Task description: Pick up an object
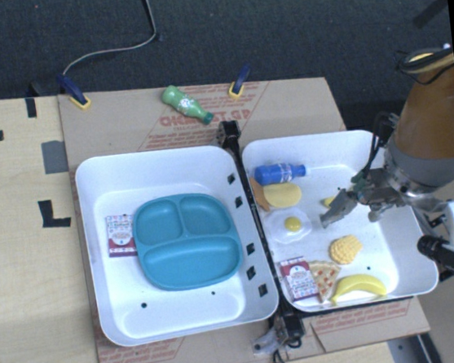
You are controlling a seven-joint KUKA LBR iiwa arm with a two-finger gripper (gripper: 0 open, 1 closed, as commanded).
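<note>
Camera view: my claw [347,206] sits mid-right of the frame, over the right bin [361,139], arm coming in from the right edge. Two fingers splayed apart, nothing between them.

Nothing picked yet. Candidates all in the right bin. Corn [345,248] lies just below my fingertips in the frame, closest target. Egg [291,225] is left of me, near. Bottle [279,172] is up-left, long axis running left-right. Banana [357,287] sits at the bin's bottom edge, long axis also left-right, further down than the corn. Pizza slice [324,275] and a small card [297,279] lower left of the bin.

Judgement: corn is the shortest move, straight down-frame from the tips, then descend. It looks roundish, so finger orientation matters less than with bottle or banana.

Left bin [95,180] holds a blue tray [188,240], well apart from me.
</note>
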